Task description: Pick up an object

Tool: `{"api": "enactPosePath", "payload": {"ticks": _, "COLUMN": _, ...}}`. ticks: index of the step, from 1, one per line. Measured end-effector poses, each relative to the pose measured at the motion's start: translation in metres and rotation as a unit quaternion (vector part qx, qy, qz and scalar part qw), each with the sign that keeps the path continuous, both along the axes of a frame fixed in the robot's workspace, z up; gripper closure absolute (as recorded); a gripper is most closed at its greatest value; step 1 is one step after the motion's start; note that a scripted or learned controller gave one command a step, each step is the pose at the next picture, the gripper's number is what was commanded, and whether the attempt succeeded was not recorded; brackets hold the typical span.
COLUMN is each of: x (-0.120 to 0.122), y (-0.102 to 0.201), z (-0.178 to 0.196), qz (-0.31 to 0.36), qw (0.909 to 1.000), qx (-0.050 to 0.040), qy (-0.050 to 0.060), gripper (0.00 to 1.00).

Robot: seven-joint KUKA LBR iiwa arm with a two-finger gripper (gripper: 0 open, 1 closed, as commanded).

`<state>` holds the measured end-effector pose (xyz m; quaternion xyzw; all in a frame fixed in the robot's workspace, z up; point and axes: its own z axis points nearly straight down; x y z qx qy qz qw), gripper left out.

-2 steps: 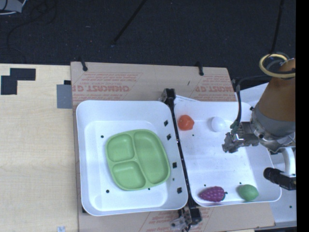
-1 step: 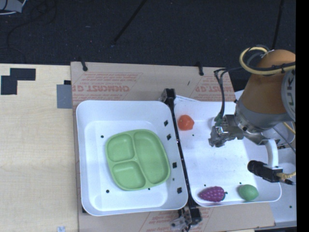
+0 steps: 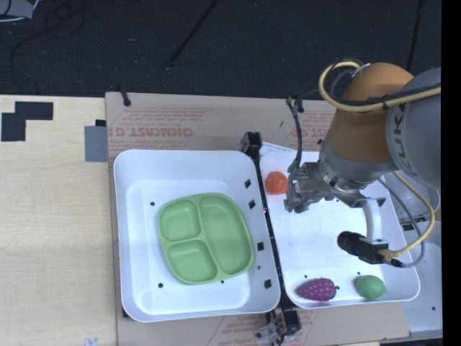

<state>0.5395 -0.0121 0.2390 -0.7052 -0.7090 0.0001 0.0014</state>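
Fingers hang low in the right bin, grip state I cannot tell; the orange ball sits just beside them, likely target, purple grapes and green fruit well apart.

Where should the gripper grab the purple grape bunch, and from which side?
Grip the grape bunch across its narrow middle, coming straight down from above. It lies flat and lengthwise near the right bin's front wall, so a sideways approach looks blocked.

The grey arm with its orange band reaches in from the right, wrist bent downward, gripper hanging low near the right bin's upper-left corner.
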Motion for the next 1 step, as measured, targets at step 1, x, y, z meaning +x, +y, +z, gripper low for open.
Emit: {"api": "enactPosePath", "payload": {"ticks": 1, "x": 0.0136, "y": 0.0457, "z": 0.0057, "qz": -0.001, "qw": 1.0000, "qx": -0.0004, "qy": 0.000, "gripper": 1.00}}
